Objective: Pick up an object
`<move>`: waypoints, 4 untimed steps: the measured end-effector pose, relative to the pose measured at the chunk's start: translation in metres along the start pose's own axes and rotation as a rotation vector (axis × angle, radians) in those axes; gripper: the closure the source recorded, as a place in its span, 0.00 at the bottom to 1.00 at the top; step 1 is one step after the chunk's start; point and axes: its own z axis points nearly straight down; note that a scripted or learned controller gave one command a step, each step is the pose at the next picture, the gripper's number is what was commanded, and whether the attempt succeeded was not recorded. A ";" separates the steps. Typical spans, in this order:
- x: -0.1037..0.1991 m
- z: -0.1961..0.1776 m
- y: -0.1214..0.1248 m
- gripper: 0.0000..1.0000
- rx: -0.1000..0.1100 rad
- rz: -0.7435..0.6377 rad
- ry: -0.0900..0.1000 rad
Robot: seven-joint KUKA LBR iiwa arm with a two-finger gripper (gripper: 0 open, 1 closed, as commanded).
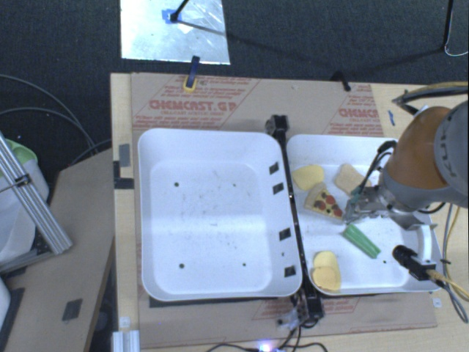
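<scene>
Gripper (pixel 357 210) down in right bin (pixel 381 281), tip right by pizza slice toy (pixel 325 202) and top end of green piece (pixel 362 240); honestly can't tell finger state, too blurry; yellow chunk (pixel 308 175) and tan block (pixel 349 177) up top; yellow lump (pixel 326 269) near front; left bin (pixel 157 152) beside it.

two bins (pixel 212 141), perhaps five toy foods (pixel 325 202).

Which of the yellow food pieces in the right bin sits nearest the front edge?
The yellow piece in the bin's front-left corner; the other two lie farther back.
</scene>
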 end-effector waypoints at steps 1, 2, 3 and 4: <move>0.009 0.011 0.006 1.00 0.002 -0.004 0.000; -0.046 0.011 -0.048 1.00 0.007 0.004 0.001; -0.067 0.011 -0.051 1.00 0.002 0.001 -0.001; -0.028 0.011 -0.043 1.00 0.004 -0.005 0.001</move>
